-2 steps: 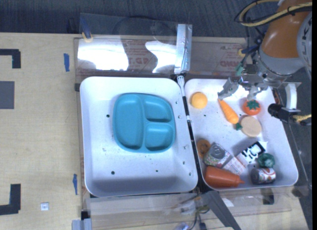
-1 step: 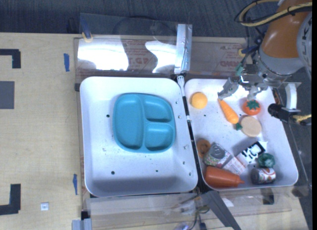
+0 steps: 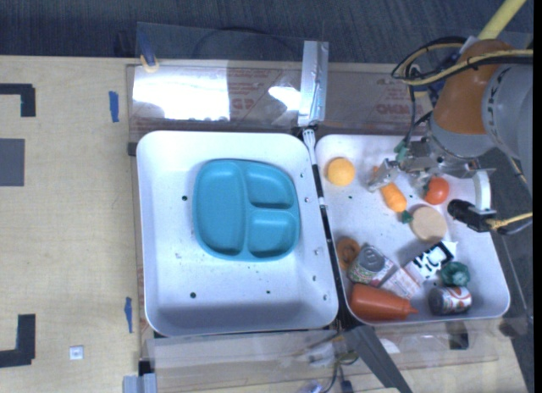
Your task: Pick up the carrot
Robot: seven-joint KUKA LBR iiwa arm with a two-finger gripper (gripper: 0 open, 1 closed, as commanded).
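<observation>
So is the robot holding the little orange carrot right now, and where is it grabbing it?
It cannot be told. The gripper sits just above the carrot in the right bin, close to its upper end, but the view is too small to show a hold.

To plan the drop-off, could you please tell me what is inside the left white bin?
Inside the left white bin lies a blue divided plate with three compartments. Whatever sits under the plate is covered and cannot be seen.
</observation>
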